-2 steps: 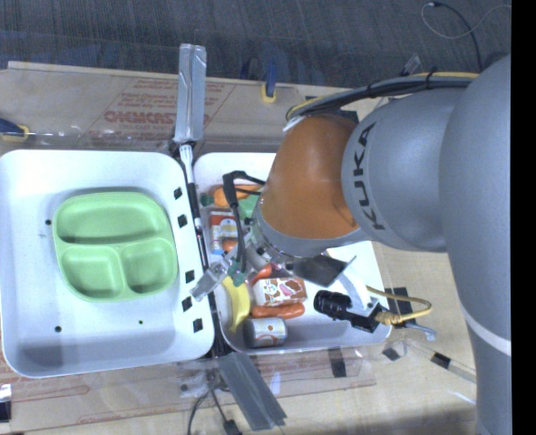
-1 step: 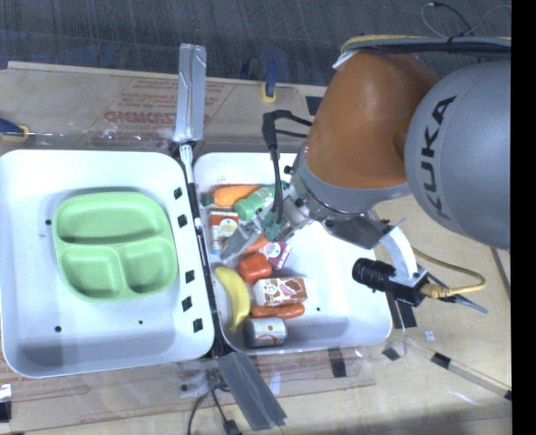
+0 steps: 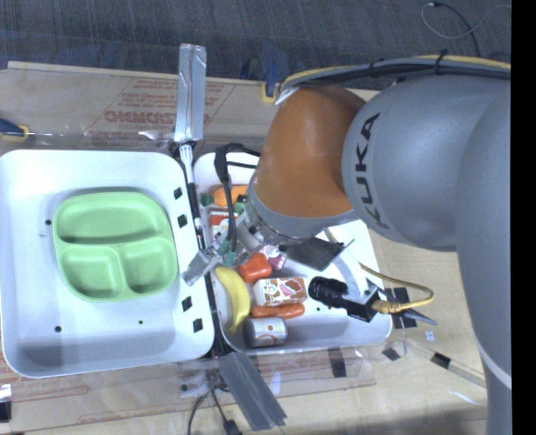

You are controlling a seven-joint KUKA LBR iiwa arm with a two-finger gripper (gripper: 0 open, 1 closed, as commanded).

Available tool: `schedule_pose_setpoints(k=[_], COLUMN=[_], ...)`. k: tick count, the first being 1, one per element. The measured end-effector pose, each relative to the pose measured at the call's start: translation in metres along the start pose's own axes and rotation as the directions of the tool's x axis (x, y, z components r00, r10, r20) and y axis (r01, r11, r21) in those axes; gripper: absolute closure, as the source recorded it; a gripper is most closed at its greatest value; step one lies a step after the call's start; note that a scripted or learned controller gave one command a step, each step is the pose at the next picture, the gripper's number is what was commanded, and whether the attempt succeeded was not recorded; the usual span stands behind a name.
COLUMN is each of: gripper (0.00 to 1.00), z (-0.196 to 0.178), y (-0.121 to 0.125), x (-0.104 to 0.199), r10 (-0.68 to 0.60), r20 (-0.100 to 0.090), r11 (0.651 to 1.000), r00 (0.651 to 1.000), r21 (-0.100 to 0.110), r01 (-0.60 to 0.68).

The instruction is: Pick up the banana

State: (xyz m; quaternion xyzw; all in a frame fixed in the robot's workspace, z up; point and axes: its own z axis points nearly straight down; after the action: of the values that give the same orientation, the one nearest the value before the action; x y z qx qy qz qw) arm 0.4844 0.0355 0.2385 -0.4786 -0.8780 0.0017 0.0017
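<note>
KUKA lettering on the grey arm [image 3: 404, 166], two white bins, one green tray [image 3: 115, 243] in the left bin [image 3: 23, 270], one banana [image 3: 233, 295] in the right bin [image 3: 363, 333], gripper buried under the wrist, can't tell its state

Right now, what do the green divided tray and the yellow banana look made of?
Green three-compartment tray: looks like moulded plastic, matte with a soft sheen, rounded seamless edges. Yellow banana: smooth, evenly coloured skin, so possibly a plastic toy, though real fruit can't be ruled out.

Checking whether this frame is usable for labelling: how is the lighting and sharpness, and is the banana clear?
Camera view: even, soft light, slightly grainy; banana sharp and unshadowed at the right bin's left edge; the arm hides much of that bin.
</note>
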Motion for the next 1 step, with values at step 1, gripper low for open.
schedule_pose_setpoints(k=[1], gripper=[0.0], z=[0.0292], y=[-0.0597], x=[-0.0831], r10=[-0.035], r20=[0.0], r11=[0.999], r00=[0.999], r21=[-0.001], r01=[0.035])
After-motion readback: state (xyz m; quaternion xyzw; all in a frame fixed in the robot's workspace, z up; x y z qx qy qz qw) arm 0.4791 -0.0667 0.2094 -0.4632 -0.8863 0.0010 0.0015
